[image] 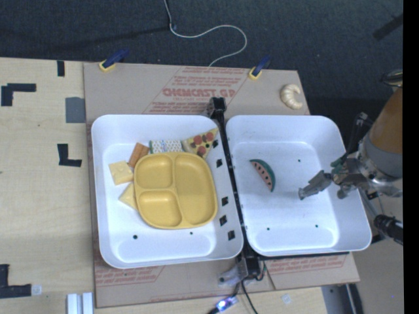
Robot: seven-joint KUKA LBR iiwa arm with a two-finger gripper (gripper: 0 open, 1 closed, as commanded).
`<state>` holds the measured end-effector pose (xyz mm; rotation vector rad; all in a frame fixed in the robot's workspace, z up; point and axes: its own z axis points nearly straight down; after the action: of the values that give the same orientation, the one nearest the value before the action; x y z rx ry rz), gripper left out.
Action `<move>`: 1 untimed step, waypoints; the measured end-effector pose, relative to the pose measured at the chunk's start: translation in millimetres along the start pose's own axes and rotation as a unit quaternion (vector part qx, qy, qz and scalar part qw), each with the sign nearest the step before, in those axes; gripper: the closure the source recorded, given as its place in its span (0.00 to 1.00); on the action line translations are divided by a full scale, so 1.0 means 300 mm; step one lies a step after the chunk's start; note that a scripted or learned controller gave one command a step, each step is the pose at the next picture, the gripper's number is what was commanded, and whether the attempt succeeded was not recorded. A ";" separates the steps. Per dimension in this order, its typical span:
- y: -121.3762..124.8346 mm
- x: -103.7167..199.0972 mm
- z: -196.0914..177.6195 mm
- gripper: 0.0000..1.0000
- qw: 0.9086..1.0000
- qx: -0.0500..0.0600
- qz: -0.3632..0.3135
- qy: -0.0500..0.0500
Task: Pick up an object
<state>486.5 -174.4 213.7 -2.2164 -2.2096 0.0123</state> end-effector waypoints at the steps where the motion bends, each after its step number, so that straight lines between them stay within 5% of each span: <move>1: 0.009 0.001 -0.019 0.00 1.000 -0.006 -0.002 -0.001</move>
<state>489.3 -174.2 219.4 -2.2195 -2.2205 0.0025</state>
